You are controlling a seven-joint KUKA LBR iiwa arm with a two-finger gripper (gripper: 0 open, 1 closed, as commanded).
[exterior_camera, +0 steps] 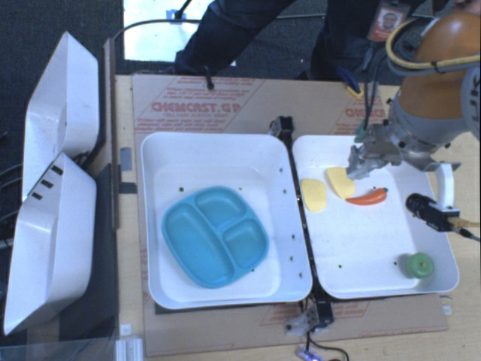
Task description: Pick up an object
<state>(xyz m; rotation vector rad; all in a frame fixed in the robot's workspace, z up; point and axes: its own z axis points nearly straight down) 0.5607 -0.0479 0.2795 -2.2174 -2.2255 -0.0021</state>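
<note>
In the right bin [353,277] lie a pale yellow piece [314,195] near the left wall, a second yellow piece [340,182], an orange-red chili-shaped toy [366,197] and a green round toy [418,265] at the front right. My gripper [361,164] hangs low over the back of this bin, just above the second yellow piece and the chili. Nothing shows between its fingers.
The left bin [173,156] holds a blue divided plate [216,235]. A black cylindrical part [427,211] juts over the right bin's right edge. A person stands behind the bench at the top. Two spare white bins [52,201] lean at the left.
</note>
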